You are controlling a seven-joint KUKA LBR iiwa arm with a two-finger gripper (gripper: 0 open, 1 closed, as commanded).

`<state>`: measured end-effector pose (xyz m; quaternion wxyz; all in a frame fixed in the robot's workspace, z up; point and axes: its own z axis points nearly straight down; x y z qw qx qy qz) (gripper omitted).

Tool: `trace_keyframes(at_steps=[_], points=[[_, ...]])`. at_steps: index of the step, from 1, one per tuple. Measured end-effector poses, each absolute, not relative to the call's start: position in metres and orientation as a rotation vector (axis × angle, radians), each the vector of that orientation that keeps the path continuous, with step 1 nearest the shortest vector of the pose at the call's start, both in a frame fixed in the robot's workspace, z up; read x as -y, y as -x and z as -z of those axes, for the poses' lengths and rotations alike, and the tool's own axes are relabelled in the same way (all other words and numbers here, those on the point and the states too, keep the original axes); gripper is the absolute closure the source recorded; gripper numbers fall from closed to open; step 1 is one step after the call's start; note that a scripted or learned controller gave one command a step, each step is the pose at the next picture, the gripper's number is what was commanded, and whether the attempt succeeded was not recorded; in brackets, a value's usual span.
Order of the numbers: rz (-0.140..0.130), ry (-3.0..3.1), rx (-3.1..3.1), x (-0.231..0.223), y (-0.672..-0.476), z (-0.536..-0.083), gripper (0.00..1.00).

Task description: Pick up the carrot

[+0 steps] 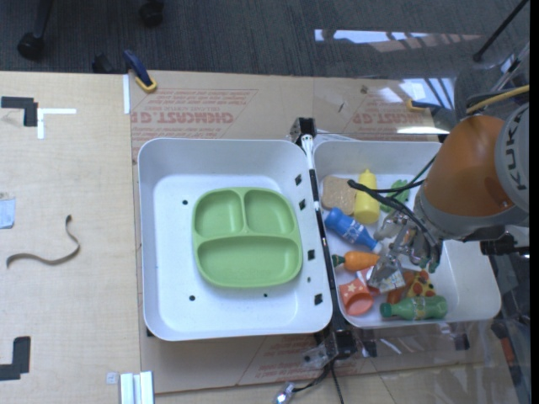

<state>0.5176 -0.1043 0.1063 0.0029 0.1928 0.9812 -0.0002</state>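
Down in the right bin (472,297), the end effector (390,269) hovers beside the carrot (362,260), grip state unclear.

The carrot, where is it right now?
The carrot lies in the right bin, near its left wall, just below the blue bottle and above the orange cup, beside the gripper.

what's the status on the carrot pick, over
Gripper low in right bin, just right of carrot. Carrot lying on bin floor, not lifted. Blue bottle and orange cup crowd it.
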Motion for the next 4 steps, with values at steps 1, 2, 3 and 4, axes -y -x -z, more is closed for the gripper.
trace_keyframes(at_steps=[1,2,3,4], points=[[-0.001,-0.756,-3.032,0.149,-0.597,-0.099,0.00],[0.004,-0.561,-3.082,0.099,-0.537,-0.097,0.00],[0.001,-1.017,-2.968,0.139,-0.612,-0.093,0.00],[0.001,-1.302,-2.858,0.098,-0.580,-0.092,0.00]])
